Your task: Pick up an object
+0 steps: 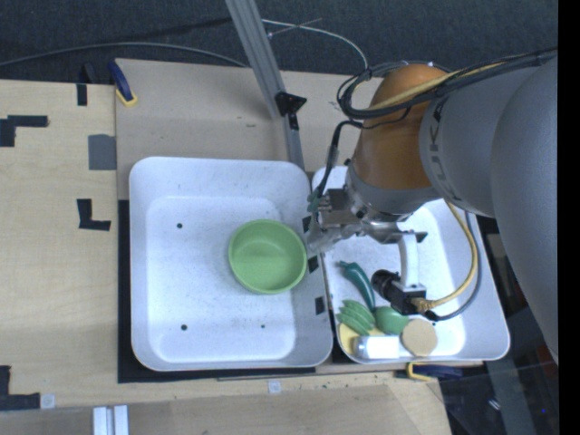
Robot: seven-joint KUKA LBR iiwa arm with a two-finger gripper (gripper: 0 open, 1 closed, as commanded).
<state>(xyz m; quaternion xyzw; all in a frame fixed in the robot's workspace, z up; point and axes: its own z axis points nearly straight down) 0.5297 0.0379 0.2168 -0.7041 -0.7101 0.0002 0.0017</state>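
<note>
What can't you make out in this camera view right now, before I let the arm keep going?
- Gripper: the orange-banded wrist overhangs it, so its grasp is unreadable.
- Right white bin: its upper part lies under the arm.
- Cluster of small items at that bin's near edge: green plastic pieces, a round tan piece and a pale piece overlap, too small to identify.
- Green round bowl in the left white bin: contents indistinct.

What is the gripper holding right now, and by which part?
Cannot be told. The gripper sits low at the divide between the bins, beside the green bowl's right rim, but no object shows between its tips.
</note>
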